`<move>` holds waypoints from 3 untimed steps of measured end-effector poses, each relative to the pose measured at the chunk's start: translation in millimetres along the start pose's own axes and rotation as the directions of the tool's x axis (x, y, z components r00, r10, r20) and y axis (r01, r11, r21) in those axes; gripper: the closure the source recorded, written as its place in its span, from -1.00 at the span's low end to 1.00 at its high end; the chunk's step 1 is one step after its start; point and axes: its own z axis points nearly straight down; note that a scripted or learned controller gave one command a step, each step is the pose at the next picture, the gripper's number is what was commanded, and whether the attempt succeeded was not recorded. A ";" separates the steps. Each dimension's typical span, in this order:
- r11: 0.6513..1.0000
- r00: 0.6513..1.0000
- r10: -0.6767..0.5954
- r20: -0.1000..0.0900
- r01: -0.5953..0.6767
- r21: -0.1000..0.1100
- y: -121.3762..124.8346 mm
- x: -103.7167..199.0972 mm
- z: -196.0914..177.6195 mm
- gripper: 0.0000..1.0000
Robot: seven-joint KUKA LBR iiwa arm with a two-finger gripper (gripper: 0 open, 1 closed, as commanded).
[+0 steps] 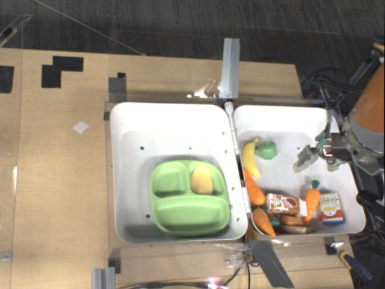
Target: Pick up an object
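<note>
Tool hangs over the bare middle of the right bin, fingers apart, nothing between them

Nearest candidates: small carrot just below the tool, its green top toward it; green round toy and banana to its left by the bin wall

Along the lower edge: juice carton, brown snack box, larger carrot; these lie crowded, touching

Judgement: toys look light, hard plastic, smooth, likely slippery. Small carrot: grip across the mid-body. Carton: flat sides, easier hold

Left bin holds a green tray with a yellow fruit
</note>
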 end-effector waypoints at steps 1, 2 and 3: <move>1.000 1.000 -0.001 0.000 0.001 0.000 -4.6 -46.4 132.0 -1.00; 1.000 1.000 -0.009 0.003 0.009 -0.012 16.6 -59.5 163.0 -1.00; 1.000 1.000 -0.013 0.000 0.013 -0.018 19.9 -56.6 151.3 1.00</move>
